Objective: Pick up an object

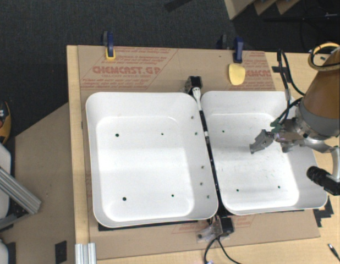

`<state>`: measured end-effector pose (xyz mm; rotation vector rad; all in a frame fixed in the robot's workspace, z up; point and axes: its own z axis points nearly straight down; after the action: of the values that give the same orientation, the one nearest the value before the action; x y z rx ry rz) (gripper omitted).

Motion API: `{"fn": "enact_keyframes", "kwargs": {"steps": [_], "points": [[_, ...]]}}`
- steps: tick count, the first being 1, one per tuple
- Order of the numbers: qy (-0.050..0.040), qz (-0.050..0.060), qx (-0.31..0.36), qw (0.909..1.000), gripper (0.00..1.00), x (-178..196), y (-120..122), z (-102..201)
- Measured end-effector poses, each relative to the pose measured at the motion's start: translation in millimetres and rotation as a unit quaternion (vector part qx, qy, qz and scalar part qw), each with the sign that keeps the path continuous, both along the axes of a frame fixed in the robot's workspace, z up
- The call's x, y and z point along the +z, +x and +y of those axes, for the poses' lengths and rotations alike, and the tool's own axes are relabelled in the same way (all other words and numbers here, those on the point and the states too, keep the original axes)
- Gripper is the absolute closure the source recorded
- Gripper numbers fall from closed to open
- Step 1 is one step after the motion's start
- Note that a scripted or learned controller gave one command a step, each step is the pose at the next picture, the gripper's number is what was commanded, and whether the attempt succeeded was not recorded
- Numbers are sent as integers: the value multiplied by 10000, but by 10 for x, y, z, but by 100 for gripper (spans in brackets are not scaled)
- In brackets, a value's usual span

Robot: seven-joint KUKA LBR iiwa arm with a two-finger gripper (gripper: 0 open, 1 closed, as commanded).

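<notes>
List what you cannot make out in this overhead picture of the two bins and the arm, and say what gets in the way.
- Gripper, camera view: small and blurred, so the state of its jaws, and whether anything is in them, cannot be told.
- Arm, camera view: cut off by the right edge.
- Right bin, camera view: its right side is hidden under the arm.
- Yellow object on the board beyond the bins: too small to identify.

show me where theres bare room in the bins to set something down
The left bin has bare floor from wall to wall. In the right bin, the part near the middle divider is free; it is crowded toward the right wall, where the gripper hangs.
</notes>
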<state>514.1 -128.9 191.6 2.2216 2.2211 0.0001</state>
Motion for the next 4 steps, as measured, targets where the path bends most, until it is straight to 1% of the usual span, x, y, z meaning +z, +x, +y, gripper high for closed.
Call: {"fn": "enact_keyframes", "kwargs": {"steps": [1,2,3,4], "points": [[-4,-12,2,10000,100,105,6,0],[3,-81,54,10000,100,1403,156,781],[9,34,28,10000,100,255,587,1221],[1,-66,25,10000,100,1169,1130,1518]]}}
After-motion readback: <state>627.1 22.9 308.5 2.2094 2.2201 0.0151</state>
